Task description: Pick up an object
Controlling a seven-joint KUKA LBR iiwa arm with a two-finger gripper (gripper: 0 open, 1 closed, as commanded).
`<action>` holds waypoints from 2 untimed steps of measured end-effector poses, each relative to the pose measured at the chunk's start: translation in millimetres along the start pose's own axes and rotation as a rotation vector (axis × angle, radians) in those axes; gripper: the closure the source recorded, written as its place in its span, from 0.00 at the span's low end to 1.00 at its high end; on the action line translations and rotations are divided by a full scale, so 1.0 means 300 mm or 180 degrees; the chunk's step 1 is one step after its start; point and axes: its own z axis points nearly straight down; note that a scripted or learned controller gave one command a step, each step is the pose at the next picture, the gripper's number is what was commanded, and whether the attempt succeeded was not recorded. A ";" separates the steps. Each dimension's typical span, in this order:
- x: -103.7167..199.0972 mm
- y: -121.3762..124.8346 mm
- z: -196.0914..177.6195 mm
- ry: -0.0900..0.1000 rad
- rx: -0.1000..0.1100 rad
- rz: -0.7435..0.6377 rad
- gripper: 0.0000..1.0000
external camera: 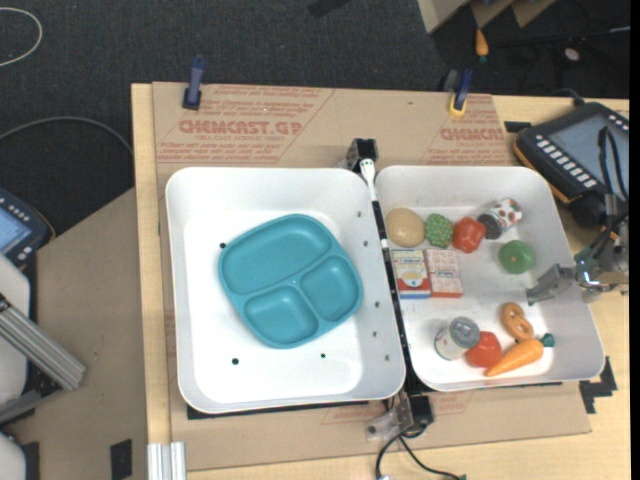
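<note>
Where the hand (556, 284) overhangs, right bin's rim (590, 320), bare floor left of it.

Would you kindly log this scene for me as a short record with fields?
left bin: holds a teal divided plate
right bin: toy foods, among them a carrot, a tomato, a green apple, two cartons
gripper: at the right bin's right edge, holding nothing seen
task status: no object lifted yet
</note>
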 end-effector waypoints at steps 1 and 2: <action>0.000 0.008 -0.022 -0.0015 -0.0016 -0.0007 0.00; 0.079 0.219 0.274 -0.0007 -0.0008 -0.0026 0.00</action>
